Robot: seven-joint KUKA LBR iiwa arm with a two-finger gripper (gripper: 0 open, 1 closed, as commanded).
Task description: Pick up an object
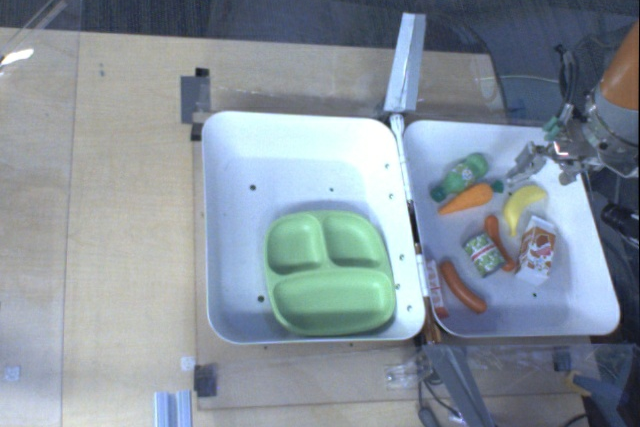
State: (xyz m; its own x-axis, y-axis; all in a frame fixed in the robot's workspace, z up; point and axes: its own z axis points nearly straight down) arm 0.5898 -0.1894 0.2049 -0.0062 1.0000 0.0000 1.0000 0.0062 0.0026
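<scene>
We see the carrot [467, 200] in the right bin [590, 315], lying aslant, tip toward the left bin [230, 215]. The pincer [535, 158] hovers just above the banana [522, 205], seemingly spread, pinching nothing. Both bins sit on the wooden worktop [100, 215].

You have two smooth white plastic bins on a pale wooden bench top [100, 215] with a matt finish. The left bin [230, 175] holds a green divided tray [328, 272] of smooth plastic with a soft sheen. In the right bin [590, 305], the toy food looks like moulded plastic: a glossy orange carrot [467, 199], a yellow banana [522, 206] just right of the carrot, and a shiny red-orange sausage [462, 286] below it. The small carton [537, 250] right of the carrot looks like printed card. Above the carrot, a brushed metal bar [405, 62] rises between the bins. The gripper [548, 155] looks like bare grey metal.
</scene>
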